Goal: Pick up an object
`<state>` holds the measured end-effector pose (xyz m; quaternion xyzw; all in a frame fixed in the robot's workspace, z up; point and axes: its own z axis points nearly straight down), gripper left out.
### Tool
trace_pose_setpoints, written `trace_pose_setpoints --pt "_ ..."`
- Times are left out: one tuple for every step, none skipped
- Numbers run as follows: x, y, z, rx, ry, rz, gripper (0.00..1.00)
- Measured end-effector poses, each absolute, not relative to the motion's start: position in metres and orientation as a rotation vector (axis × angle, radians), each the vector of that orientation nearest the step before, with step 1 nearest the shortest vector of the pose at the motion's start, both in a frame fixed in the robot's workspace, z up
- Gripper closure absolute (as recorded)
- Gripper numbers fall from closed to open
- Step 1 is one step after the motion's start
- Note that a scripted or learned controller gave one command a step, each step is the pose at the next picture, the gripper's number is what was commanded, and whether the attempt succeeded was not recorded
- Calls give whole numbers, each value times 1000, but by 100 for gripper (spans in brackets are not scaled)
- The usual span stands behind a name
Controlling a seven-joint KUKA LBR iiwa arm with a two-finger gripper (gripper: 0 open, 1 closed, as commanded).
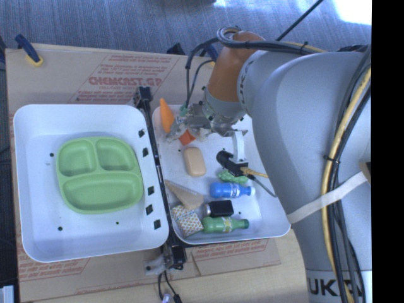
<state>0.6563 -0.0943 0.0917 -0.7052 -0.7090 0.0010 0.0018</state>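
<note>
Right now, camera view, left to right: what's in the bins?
Green plate → orange carrot → tan soap bar → blue bottle. The items low in the right bin overlap in this order, so I left them out.

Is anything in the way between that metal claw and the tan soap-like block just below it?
Nothing visible blocks it. The gripper sits above the tan block, with a small red-orange piece lying just off the path between them in the right bin.
</note>
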Motion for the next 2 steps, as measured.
trace_pose_setpoints --pt "656 -94 102 -2205 -2230 5 100" --pt "657 -52 226 -2213 -2229 1 100"
